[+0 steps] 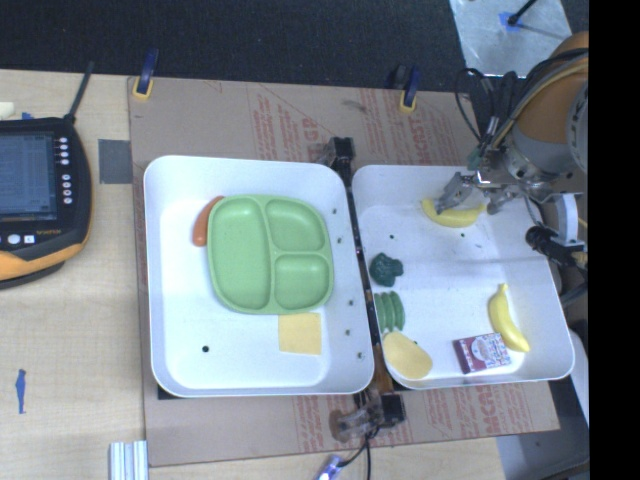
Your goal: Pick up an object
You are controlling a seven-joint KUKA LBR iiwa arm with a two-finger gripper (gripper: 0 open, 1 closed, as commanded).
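Claw [470, 194] over right bin [560, 368], fingers spread about a yellow wedge [452, 214].
Wedge flat on the bin floor near the far wall, fingertips at either end, grip unconfirmed. Nearer: green lump [386, 266], ridged green piece [389, 309], yellow disc [406, 355], red carton [483, 352], banana [507, 319]. Left bin [170, 368]: green tray [270, 253], orange piece [201, 224], yellow square [300, 333].

Cardboard sheet [300, 128]: red printing is running in repeating slanted lines across it, too small and faint to be reading any word.
Small red box [483, 353]: white lettering is showing on its face, blurred past reading.
Handheld pendant [35, 193]: its screen is showing nothing legible.
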